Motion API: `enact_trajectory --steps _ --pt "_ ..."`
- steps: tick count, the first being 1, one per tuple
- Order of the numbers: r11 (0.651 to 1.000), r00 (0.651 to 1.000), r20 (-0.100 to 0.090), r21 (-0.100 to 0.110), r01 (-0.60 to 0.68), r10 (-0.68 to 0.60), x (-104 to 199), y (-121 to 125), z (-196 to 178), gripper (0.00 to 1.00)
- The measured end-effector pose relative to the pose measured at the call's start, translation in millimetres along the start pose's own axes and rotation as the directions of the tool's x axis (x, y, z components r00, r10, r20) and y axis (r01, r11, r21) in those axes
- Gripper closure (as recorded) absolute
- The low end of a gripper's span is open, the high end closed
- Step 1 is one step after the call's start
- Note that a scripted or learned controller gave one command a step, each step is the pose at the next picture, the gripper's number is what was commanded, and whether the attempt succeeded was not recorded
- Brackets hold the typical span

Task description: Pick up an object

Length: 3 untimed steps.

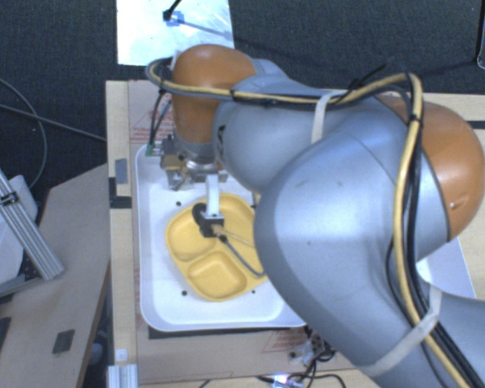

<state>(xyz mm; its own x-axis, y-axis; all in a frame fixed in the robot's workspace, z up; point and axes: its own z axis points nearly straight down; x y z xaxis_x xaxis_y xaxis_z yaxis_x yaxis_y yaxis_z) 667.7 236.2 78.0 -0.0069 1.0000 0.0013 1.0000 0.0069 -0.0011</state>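
A yellow dish (200,267) with several compartments lies in the left white bin (156,241), near its middle. My gripper (178,176) hangs over the bin's far end, just beyond the dish's far rim and a little above it. I see nothing held at the gripper. The grey arm reaches in from the right and hides the dish's right edge.
The bulky arm (347,217) covers the right side of the bench and most of the right bin. A white sheet (174,18) lies beyond the bench at the top. An aluminium frame (16,217) and loose cables stand at the left, off the bench.
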Motion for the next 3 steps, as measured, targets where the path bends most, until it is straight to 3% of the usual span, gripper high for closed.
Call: enact_trajectory --steps 1,2,3 --pt "1.000 1.000 -0.006 -0.018 -0.004 0.004 -10 -90 -9 1.00" --pt "1.000 1.000 -0.003 -0.004 0.001 -0.001 1 -162 -156 1.00" --pt "1.000 1.000 0.001 -0.003 -0.007 0.007 -7 -99 -16 1.00"
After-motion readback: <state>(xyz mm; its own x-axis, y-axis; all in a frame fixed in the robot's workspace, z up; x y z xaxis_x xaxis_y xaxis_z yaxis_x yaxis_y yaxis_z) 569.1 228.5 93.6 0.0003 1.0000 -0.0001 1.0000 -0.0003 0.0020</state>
